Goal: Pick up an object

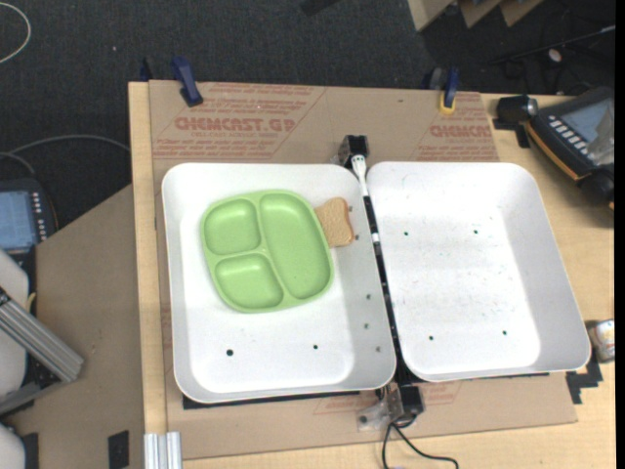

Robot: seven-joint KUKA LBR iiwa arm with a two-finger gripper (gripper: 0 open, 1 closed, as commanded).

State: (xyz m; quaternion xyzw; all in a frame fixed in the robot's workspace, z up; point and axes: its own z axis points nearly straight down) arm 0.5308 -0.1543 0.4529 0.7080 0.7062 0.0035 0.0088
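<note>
Two shallow white plastic bins sit side by side on the bench. In the left bin (195,360), a round-cornered light green plastic plate with three compartments (266,250) lies flat toward twelve o'clock of the bin's centre. A small tan, rectangular slab, something like a cracker or a sponge piece (336,222), rests at the plate's two o'clock, touching or overlapping its rim, just beside the seam between the bins. Its long axis runs roughly twelve to six, tilted slightly. The right bin (469,262) has only small dark specks on its floor.

From where I stand I cannot tell how the gripper's fingers are set. Since the arm reaches in from three o'clock, I judge the tan slab the nearer target: it lies closest to that side, with the plate beyond it toward nine o'clock. A grasp across the slab's short width looks the more workable, though its contact with the plate rim could make it slip.
</note>
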